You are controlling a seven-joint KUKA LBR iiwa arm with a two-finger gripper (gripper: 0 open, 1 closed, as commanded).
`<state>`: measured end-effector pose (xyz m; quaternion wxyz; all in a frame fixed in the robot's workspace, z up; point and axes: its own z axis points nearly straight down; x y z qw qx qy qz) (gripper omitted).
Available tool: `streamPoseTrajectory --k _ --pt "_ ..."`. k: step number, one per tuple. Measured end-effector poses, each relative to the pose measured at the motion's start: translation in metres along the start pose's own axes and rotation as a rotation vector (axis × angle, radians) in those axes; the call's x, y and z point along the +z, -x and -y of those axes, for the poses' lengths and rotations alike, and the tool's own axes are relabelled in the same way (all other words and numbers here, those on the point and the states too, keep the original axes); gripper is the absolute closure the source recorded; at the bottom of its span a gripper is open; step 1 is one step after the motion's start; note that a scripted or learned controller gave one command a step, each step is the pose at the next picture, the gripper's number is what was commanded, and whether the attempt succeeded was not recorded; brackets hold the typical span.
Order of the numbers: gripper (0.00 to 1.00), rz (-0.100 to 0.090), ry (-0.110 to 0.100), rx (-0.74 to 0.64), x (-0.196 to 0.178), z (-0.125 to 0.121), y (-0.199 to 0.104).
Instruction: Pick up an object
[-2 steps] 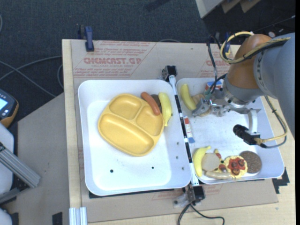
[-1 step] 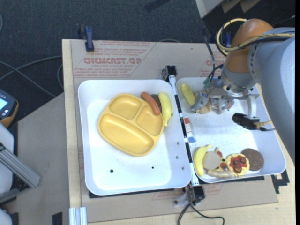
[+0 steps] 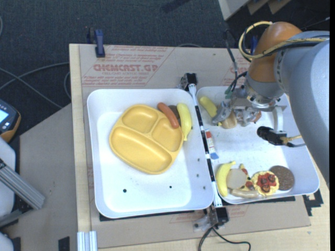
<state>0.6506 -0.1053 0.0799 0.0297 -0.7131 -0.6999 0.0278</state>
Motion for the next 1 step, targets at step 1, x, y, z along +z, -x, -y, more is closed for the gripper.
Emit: streamPoseTrajectory --k 1 --pt "0.0 -0.001 0.017 -0.004 -0.0003 -0.003 0.0024"
